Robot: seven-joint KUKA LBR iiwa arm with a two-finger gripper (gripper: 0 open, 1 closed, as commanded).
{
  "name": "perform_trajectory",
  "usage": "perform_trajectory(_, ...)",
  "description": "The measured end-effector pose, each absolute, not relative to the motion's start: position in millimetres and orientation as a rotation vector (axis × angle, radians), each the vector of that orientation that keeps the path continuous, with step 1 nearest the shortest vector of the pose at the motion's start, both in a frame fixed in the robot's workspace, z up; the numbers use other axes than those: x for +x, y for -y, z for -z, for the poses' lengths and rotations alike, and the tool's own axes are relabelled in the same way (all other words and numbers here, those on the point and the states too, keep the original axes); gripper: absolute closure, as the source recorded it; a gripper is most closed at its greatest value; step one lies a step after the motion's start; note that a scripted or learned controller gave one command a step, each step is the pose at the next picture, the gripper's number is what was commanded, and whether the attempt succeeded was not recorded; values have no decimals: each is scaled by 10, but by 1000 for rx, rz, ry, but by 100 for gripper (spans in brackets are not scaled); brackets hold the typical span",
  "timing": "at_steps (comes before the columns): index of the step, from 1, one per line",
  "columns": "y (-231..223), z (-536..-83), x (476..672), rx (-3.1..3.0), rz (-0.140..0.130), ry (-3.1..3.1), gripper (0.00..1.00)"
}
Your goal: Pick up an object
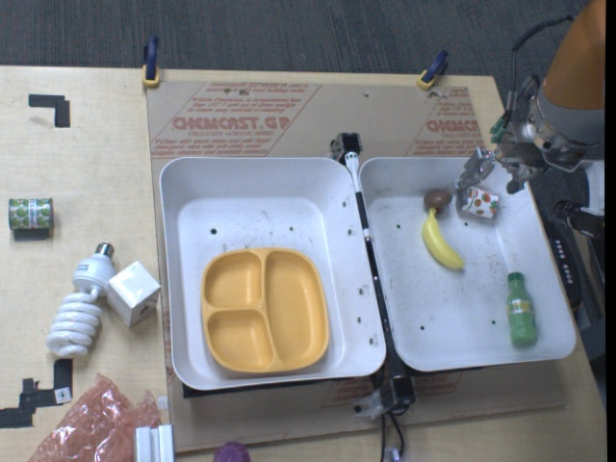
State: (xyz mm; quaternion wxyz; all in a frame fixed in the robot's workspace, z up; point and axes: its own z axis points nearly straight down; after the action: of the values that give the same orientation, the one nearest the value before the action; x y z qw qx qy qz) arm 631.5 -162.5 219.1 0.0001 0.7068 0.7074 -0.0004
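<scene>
Over the right bin (553, 258), at its far right corner, the gripper (478, 183) hangs low, the grey arm and its orange band (577, 56) coming in from the right edge. Between the fingers sits a small white object with red and green spots (480, 203), pinched from above and tilted, so the claw reads as clamped on that little piece. Whether the piece is off the bin floor or resting on it, the slant of the camera doesn't let me call.

Just beside it, to the left, a small brown round thing (438, 199) lies on the bin floor, touching the top end of a yellow banana (441, 243) that curves down toward the bin's middle. Near the right wall, closer to us, a green bottle (521, 309) lies on its side, cap pointing away.

Swinging left: the left bin (178, 258) carries a yellow three-compartment plate (265, 309), flat on the floor in the near half.

Out on the bench, left of the bins, a spiral light bulb (80, 306) lies next to a white cube (134, 292), a small green can (30, 215) sits well apart above them, and a pink mesh bag (91, 422) bunches at the near edge.
</scene>
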Motion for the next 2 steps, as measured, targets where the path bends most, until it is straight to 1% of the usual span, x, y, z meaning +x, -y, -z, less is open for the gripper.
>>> perform_trajectory(1,1374,-923,5782,2223,0,-2219,0)
perform_trajectory(2,1385,-1023,5789,2224,0,-2216,100)
